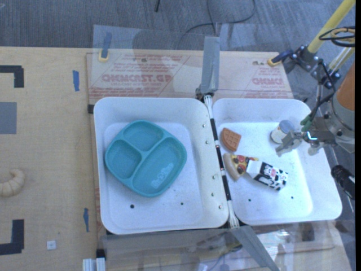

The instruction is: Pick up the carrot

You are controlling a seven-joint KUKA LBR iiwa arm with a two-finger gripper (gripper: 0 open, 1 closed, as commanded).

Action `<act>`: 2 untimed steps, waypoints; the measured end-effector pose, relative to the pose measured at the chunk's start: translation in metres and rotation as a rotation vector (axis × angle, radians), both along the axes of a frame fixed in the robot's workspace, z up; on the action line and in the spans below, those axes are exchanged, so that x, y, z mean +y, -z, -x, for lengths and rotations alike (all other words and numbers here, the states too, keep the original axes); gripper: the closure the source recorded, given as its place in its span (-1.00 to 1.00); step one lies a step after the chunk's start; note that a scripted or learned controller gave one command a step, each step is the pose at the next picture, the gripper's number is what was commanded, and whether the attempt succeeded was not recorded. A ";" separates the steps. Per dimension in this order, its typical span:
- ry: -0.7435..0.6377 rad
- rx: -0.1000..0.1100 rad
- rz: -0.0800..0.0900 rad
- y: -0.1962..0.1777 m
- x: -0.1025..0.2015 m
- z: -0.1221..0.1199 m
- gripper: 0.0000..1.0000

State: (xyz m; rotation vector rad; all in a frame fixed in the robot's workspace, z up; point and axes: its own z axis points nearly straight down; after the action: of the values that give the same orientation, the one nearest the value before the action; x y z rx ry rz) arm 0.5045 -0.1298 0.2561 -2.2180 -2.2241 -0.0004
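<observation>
- I cannot tell from this slanted view whether the jaws are apart or together. They hang over the right side of the right bin (293,203), and I see nothing between them.
- Just up and left of them sits a small whitish round cup-like thing (279,132), close enough that I would worry about clipping it.
- The carrot (230,139), as I judge it, is the stubby orange piece with a ridged face by the right bin's left wall, towards the frame's centre.
- From the jaws it lies well apart, almost straight left across the bin. It is too squat for me to call a long axis with confidence.
- Below it lie a toy pizza slice (236,166) and a black-and-white carton (269,175), both off the direct line.
- Further left, the left bin (115,210) holds a teal divided plate (145,158).
</observation>
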 end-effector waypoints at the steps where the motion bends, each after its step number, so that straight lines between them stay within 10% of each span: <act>1: -0.436 0.000 0.000 0.072 0.069 -0.012 -1.00; 2: 0.094 -0.002 0.001 0.068 0.029 -0.043 -1.00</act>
State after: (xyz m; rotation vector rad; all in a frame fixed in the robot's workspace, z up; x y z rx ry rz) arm 0.5477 -0.1010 0.1884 -2.3215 -2.1193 -0.0010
